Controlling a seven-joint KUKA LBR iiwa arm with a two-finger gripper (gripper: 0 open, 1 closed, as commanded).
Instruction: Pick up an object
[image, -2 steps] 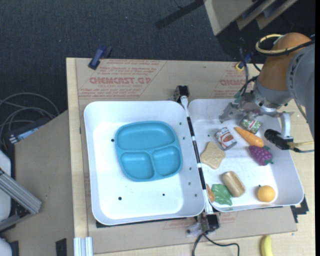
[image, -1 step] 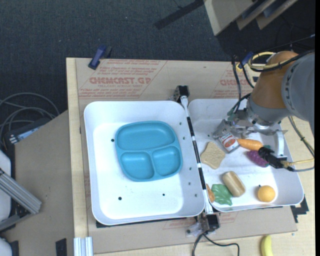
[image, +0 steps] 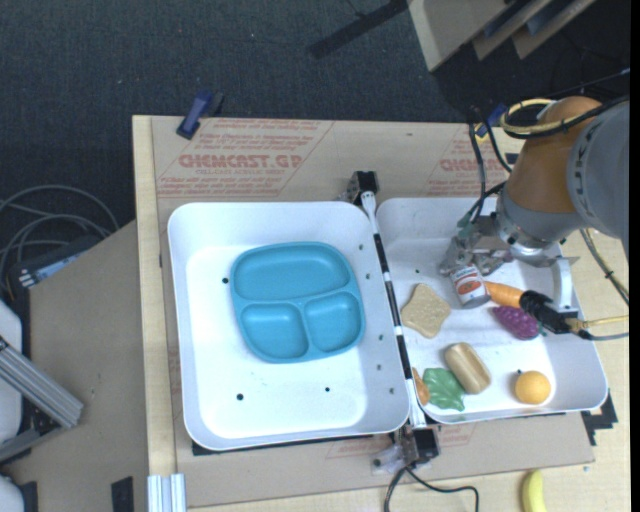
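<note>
1. Left bin (image: 200, 400): a blue divided plate (image: 297, 300) sits in it, a bit toward 12 o'clock of centre.
2. Right bin (image: 590, 385), near the divider: a slice of toast (image: 426, 311). At 6 o'clock from it, a green leafy piece (image: 442, 388) with a tan bread roll (image: 467, 366) just beside it at 2 o'clock.
3. Small red-and-white can (image: 468, 285) at 1 o'clock from the toast, tilted.
4. Gripper (image: 478, 250) is directly above the can, toward the bin's 12 o'clock side. Can't tell the finger spread, nor whether it's touching the can.
5. Carrot (image: 503, 294) just beside the can at 3 o'clock; purple grapes (image: 515, 321) near it at 5 o'clock.
6. Orange (image: 532, 387) toward the bin's 5 o'clock corner.
</note>
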